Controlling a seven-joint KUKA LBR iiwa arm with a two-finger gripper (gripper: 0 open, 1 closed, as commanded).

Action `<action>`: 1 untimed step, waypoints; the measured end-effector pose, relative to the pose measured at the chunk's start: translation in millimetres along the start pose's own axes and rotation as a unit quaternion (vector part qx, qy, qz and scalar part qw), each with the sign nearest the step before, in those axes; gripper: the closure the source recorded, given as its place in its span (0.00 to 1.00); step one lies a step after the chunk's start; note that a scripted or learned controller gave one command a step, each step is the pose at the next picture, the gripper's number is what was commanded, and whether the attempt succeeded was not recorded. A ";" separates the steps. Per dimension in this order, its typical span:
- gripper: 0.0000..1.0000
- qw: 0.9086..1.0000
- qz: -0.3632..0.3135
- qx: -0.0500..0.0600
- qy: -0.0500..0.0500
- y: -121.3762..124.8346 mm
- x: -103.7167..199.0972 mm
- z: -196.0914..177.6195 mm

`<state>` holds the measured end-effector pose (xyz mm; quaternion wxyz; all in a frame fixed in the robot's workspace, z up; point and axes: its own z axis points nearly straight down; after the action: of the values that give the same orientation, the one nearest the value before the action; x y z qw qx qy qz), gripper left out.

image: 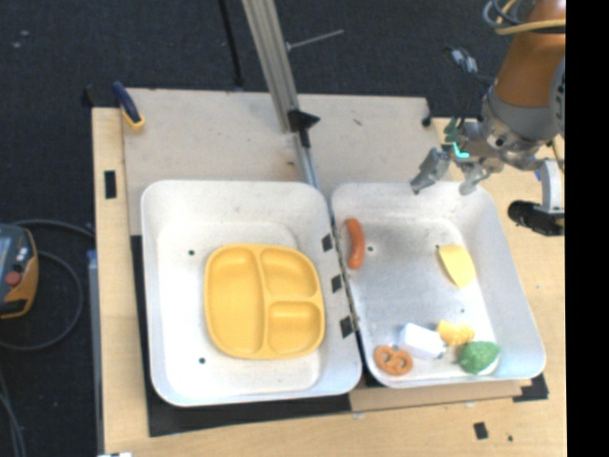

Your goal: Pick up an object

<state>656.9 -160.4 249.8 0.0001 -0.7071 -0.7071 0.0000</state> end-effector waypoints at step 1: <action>0.00 1.000 0.000 -0.001 0.000 0.5 0.1 -1.2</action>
<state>657.5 -160.3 251.0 -0.0008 -0.7070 -0.7072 -0.0007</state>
